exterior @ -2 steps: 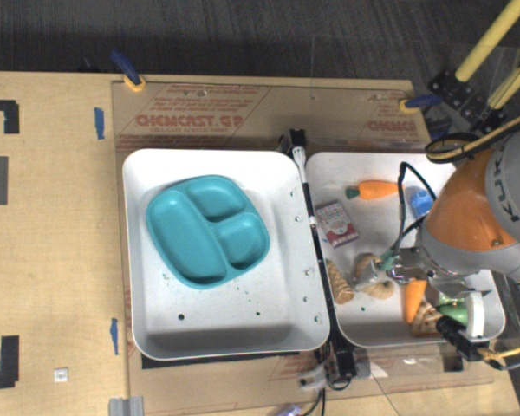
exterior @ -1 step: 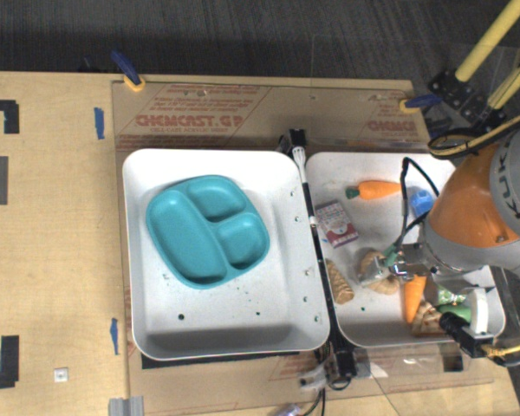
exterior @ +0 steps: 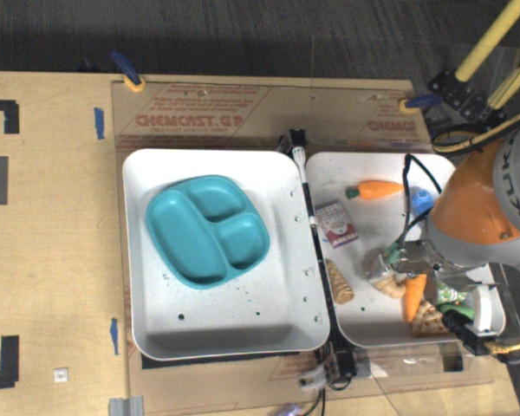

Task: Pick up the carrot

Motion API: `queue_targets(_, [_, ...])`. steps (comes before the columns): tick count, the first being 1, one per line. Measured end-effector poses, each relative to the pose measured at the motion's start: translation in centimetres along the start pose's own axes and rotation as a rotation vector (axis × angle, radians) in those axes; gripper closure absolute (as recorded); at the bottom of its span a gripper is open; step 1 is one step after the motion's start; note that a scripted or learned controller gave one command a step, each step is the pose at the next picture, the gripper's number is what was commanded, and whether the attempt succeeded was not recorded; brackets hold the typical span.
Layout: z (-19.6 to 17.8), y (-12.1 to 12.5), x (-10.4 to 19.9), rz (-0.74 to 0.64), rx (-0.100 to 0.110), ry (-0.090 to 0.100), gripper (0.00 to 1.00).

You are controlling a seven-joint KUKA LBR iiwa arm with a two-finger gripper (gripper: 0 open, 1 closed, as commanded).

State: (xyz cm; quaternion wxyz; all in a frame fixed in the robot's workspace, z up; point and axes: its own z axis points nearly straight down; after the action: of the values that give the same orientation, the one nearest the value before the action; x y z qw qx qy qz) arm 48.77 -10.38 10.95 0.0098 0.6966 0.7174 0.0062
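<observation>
The arm [exterior: 481, 211] hides most of the claw [exterior: 413, 271]; its grip can't be told, perhaps beside 1 carrot [exterior: 413, 296].

Your surface [exterior: 43, 258] is pale wood with black tape marks along its left side, and on it you have a brown printed cardboard sheet [exterior: 199, 111] held by blue-and-yellow clamps [exterior: 128, 71], carrying the left white bin [exterior: 147, 319] and the right white bin [exterior: 373, 332] side by side, touching.
</observation>
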Motion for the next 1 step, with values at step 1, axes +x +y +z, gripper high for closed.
queue_targets(1, [1.65, -0.17, 0.53, -0.048, 0.008, -0.002, 1.00])
